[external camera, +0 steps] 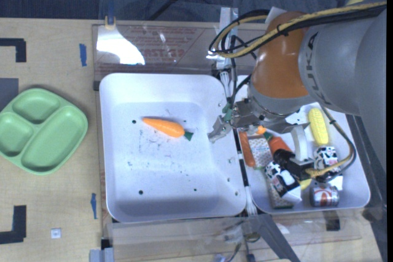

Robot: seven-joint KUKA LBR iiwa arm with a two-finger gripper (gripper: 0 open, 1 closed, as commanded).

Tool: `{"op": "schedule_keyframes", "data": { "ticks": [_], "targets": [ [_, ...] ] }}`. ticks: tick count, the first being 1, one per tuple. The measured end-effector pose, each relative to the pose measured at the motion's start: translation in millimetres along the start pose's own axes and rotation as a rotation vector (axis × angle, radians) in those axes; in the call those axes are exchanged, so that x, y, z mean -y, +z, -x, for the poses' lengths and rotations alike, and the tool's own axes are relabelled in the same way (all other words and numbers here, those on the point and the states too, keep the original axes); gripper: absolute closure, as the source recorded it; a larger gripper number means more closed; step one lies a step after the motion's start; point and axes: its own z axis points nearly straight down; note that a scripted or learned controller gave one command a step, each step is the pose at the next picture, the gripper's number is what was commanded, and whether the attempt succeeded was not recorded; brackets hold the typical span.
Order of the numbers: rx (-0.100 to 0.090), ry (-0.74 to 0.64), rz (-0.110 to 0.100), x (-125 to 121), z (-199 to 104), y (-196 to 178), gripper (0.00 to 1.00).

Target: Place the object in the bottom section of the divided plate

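Arm (319,58) reaches in from the right, end effector (220,129) low over the left bin's (123,193) right rim, spread narrowly, gripping nothing. Carrot (164,126) lies mid-bin; green plate (40,130) on table.

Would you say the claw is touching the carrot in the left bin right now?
Apart. The camera view shows bare white bin floor between the claw and the carrot, which lies alone near the bin's middle.

Grey arm (350,64) with an orange band (279,70), looped yellow-and-black cables (245,30), small metal gripper (220,129).
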Motion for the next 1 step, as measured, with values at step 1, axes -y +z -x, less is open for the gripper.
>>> {"op": "schedule_keyframes", "data": {
  "ticks": [1],
  "targets": [
    [0.0,-0.001,0.001,-0.6,0.0,-9.7,1.0]
  ]
}}
